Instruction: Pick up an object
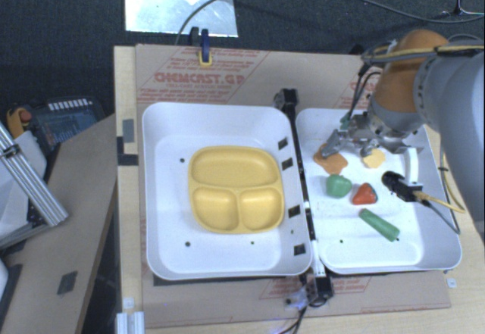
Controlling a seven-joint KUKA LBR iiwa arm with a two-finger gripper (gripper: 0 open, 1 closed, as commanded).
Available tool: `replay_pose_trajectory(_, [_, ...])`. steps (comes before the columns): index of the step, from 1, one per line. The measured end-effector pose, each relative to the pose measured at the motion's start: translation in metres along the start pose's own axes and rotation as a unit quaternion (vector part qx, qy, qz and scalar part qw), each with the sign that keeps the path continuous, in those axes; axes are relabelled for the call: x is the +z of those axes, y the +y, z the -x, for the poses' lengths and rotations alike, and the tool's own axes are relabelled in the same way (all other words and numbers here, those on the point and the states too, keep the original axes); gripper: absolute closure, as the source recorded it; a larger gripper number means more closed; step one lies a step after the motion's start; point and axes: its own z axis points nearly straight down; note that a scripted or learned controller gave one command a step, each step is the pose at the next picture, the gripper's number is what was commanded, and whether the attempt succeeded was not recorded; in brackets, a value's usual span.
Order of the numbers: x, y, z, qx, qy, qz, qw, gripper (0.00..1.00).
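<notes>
Gripper (339, 145) sits low over the right bin (436, 257), near its back-left part, with the grey arm (447, 90) and its orange band (402, 75) coming in from the right. From my seat I cannot tell how the fingers stand (they are small and blur into the wrist hardware), and I see nothing clearly between them.

Just below the gripper lies an orange block (331, 163), touching or nearly touching the finger tips; I cannot say which. A pale yellow piece (373, 159) rests just to its right, under the wrist. Nearer the front I see a green round piece (339, 186) and a red piece (364, 193) side by side, close together, and a long green piece (379, 224) lying at a slant in front of them.

In the left bin (163, 249) a yellow divided tray (233, 188) lies flat near the middle, well apart from the arm.
</notes>
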Motion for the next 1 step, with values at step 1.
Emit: replay_pose_trajectory(1, [-0.014,0.0022,-0.0001,0.0,0.0,0.003,1.0,1.0])
